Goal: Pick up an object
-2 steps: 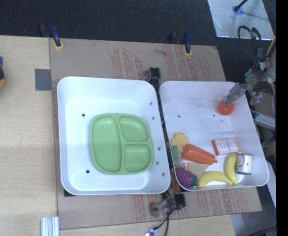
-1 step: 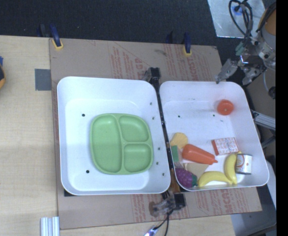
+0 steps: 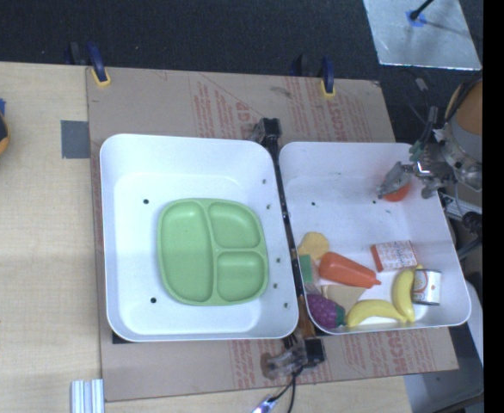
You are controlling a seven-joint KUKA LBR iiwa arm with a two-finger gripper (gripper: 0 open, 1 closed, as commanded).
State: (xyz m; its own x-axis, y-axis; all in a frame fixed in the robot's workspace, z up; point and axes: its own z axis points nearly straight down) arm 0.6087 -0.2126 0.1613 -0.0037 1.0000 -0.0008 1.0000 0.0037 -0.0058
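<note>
**A:** Where is the gripper (image 3: 404, 181) sitting?

**B:** It is hanging over the far right part of the right bin (image 3: 355, 157), fingers pointing left. A small red-orange object (image 3: 396, 193) is lying right at the fingertips. Whether the fingers are closing on it or just resting above it, I cannot tell.

**A:** How would that piece handle?

**B:** It is looking like a small plastic toy food: probably light, stiff and a bit slick. I would be pinching it across its narrow middle.

**A:** What is lying around it?

**B:** Bare white floor nearby, so nothing is crowding it except the bin's right wall close behind the gripper. Well apart, toward the near edge, a toy carrot (image 3: 347, 270) is lying beside a yellow toy fruit (image 3: 313, 244), with a red-and-white packet (image 3: 394, 255), two bananas (image 3: 378, 312), a small tin (image 3: 427, 286) and purple grapes (image 3: 325, 311) clustering there. In the left bin (image 3: 132, 166) a green divided plate (image 3: 212, 249) is sitting alone.
</note>
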